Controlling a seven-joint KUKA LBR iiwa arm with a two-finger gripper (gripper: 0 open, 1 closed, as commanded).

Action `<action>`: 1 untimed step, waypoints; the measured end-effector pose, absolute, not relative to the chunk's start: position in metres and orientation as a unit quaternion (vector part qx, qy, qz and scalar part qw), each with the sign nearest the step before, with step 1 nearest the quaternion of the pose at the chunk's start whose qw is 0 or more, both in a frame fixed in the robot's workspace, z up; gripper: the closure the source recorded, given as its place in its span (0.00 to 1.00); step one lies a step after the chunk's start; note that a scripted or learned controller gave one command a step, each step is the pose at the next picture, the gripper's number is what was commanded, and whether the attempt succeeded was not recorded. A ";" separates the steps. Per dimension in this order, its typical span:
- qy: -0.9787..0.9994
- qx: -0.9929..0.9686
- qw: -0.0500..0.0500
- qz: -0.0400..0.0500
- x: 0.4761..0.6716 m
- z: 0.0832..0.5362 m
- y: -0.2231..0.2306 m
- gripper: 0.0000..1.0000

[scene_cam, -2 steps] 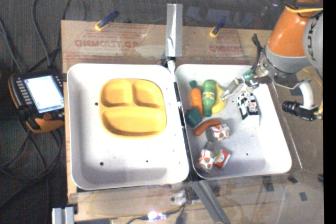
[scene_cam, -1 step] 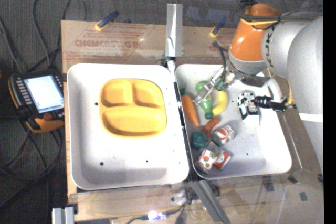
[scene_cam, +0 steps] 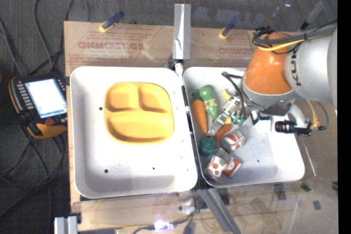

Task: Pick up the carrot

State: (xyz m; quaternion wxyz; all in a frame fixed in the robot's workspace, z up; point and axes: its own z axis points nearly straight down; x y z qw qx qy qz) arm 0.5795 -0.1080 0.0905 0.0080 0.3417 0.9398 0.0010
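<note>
The carrot (scene_cam: 199,114) is orange and lies lengthwise along the left wall of the right bin (scene_cam: 279,164). My gripper (scene_cam: 231,110) hangs low over the middle of that bin, a short way right of the carrot, with a green bottle (scene_cam: 209,97) between them. A second, smaller orange piece (scene_cam: 222,131) lies just below the gripper. The arm's orange wrist band (scene_cam: 269,71) covers the bin's upper right part.
A dark green round object (scene_cam: 207,145) and two red-and-white cans (scene_cam: 233,141) (scene_cam: 222,167) lie in the lower left of the right bin. The left bin (scene_cam: 88,167) holds a yellow divided tray (scene_cam: 140,111). A handheld pendant (scene_cam: 41,100) sits off the bench's left.
</note>
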 end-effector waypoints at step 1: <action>0.940 0.342 0.009 0.003 0.581 0.101 -0.107 1.00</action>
